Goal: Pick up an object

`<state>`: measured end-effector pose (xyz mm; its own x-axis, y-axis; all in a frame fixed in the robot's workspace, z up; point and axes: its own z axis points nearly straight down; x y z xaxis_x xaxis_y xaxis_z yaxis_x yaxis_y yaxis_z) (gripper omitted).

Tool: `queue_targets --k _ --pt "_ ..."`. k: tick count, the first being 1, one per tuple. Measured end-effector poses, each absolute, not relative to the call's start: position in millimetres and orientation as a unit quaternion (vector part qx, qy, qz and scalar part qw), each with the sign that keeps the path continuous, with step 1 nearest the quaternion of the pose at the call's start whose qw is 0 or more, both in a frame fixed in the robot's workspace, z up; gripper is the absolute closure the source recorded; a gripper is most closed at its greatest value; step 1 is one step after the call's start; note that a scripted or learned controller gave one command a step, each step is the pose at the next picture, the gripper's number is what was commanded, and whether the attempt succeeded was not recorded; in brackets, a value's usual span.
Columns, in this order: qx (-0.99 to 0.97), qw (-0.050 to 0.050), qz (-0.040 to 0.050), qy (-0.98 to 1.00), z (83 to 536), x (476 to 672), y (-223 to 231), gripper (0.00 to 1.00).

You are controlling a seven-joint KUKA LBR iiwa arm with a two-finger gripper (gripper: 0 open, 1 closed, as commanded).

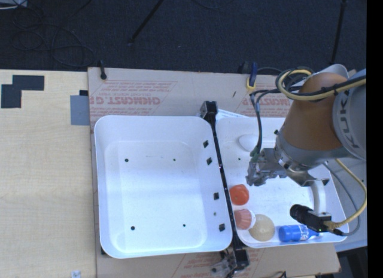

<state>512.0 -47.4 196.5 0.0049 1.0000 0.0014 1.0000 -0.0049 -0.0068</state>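
Both of the 2 bins are white: the left bin (114, 151) is dotted with small dark spots, and the right bin (275, 196) holds an orange ball (239, 195), a pinkish ball (243, 218), a cream ball (261, 228) and a blue object (293, 232). The arm (317, 127) is grey with an orange band. The cardboard (149, 94) beneath is tan with red lettering. The bench (42, 175) is pale wood marked with dark blue-grey patches.
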Motion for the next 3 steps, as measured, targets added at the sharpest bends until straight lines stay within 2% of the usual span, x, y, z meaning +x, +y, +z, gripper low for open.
queue_targets --k 1,2,3 --pt "-0.705 -0.006 -0.005 -0.709 326 574.5 -31 1.0" --pt "-0.704 -0.001 -0.0027 -0.711 367 622.6 55 1.0" --pt "-0.704 -0.002 -0.0037 -0.71 459 645.0 136 1.0"
